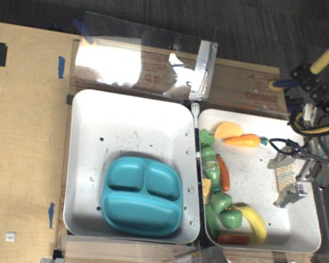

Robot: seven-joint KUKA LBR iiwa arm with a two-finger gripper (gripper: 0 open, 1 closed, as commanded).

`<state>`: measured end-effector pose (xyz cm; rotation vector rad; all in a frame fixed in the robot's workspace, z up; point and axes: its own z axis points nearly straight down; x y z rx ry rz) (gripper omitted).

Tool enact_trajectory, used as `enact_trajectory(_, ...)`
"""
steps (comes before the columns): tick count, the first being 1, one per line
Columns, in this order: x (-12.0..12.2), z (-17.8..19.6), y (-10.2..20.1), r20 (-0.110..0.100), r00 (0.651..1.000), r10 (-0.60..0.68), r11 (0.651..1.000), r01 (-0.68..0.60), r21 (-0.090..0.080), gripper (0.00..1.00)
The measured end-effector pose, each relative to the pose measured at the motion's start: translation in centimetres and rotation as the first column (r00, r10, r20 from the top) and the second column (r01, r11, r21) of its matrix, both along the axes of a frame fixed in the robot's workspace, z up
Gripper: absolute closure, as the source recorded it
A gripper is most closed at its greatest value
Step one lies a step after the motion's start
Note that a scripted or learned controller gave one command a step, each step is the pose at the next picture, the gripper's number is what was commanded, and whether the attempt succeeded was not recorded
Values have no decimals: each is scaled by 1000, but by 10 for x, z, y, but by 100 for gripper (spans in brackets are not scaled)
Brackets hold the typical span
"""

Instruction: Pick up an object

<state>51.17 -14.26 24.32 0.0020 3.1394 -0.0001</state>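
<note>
Hovering over the right bin, the hand holds nothing I can see; its opening is unclear. Banana and carrot lie unpicked.

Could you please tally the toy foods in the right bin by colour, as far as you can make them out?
Orange: 2, carrot, orange slice
Green: 3, clustered along the left wall
Red: 2, chilli, piece
Yellow: 1, banana
Total: 8; the pile overlaps, so approximate.
</note>
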Motion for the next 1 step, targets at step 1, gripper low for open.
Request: enact_trajectory(1,-27,-144,15,8,994,112,994,-112,-3,0)
